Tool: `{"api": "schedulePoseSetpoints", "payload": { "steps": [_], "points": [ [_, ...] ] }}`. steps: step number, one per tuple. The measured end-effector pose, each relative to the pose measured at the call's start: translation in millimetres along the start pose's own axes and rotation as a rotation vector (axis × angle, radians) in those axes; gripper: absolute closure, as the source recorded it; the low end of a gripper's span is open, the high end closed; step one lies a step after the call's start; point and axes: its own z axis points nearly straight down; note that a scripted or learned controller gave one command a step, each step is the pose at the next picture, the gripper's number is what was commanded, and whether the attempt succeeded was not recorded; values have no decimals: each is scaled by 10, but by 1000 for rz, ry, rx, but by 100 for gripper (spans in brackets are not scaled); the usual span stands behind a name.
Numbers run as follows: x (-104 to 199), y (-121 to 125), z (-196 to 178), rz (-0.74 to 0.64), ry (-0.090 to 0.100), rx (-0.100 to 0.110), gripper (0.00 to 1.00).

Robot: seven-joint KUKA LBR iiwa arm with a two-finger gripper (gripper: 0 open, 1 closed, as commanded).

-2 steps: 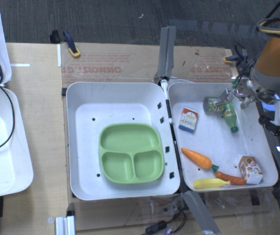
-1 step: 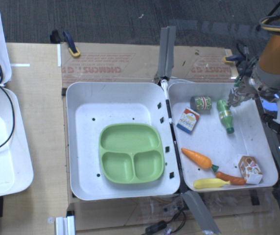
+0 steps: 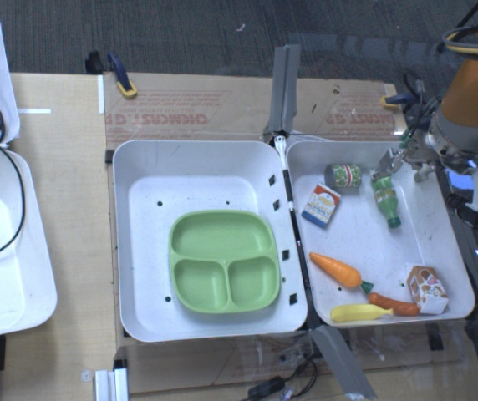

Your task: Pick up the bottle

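Observation:
A small green bottle (image 3: 386, 200) lies on its side in the right bin (image 3: 439, 224), near the back, with its cap end pointing toward the front. My gripper (image 3: 389, 166) hangs low over the bin's back right area, just behind the bottle's far end and very close to it. I see nothing lifted off the bin floor. The grey arm with its orange band (image 3: 471, 86) reaches in from the upper right.
The right bin also holds a green can (image 3: 343, 175), a small carton (image 3: 321, 205), two carrots (image 3: 337, 269) (image 3: 394, 305), a yellow banana (image 3: 360, 312) and a juice box (image 3: 427, 289). A green divided plate (image 3: 224, 260) sits in the left bin (image 3: 130, 224).

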Motion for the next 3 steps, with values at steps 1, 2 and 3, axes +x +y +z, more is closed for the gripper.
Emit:
{"api": "schedulePoseSetpoints", "payload": {
  "steps": [1,2,3],
  "points": [
    [6,-20,242,45,12,21,0],
    [-36,-35,159,45,3,24,100],
    [440,49,-1067,63,2,33,100]
  ]
}}
